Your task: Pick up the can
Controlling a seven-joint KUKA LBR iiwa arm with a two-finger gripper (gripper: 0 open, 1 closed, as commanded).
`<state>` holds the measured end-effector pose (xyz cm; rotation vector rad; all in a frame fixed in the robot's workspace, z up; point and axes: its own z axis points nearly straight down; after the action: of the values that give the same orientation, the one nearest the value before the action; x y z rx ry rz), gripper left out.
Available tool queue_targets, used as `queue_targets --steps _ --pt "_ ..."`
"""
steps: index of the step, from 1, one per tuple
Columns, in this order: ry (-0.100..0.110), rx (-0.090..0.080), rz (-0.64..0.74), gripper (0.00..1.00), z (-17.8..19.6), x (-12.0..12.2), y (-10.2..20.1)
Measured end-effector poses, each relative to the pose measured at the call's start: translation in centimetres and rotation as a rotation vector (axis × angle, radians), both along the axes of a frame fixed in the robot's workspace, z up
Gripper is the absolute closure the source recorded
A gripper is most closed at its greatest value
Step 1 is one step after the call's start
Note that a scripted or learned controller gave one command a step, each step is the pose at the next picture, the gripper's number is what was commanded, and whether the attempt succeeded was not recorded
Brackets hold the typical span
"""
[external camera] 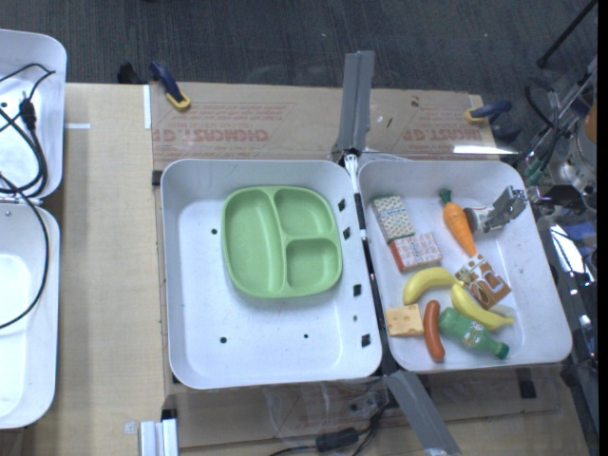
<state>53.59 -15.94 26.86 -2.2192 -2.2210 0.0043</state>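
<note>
The can (483,282), small with a brown and white label, lies on its side in the right bin (541,255), resting against a yellow banana (480,310). My gripper (496,213) hangs low over the same bin's back right part, just right of the orange carrot (459,223). It sits about a hand's width behind the can and touches nothing that I can make out. The arm (570,150) comes in from the right edge.
The right bin also holds two small boxes (404,234), a second banana (427,281), a red sausage (433,331), a cheese wedge (405,321) and a green bottle (473,335). A green divided plate (282,240) lies in the left bin (190,331).
</note>
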Motion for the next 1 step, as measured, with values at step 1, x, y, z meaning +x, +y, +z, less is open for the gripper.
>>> queue_targets --steps 1 --pt "-0.003 -0.001 0.181 0.0 6.69 2.3 -2.69"
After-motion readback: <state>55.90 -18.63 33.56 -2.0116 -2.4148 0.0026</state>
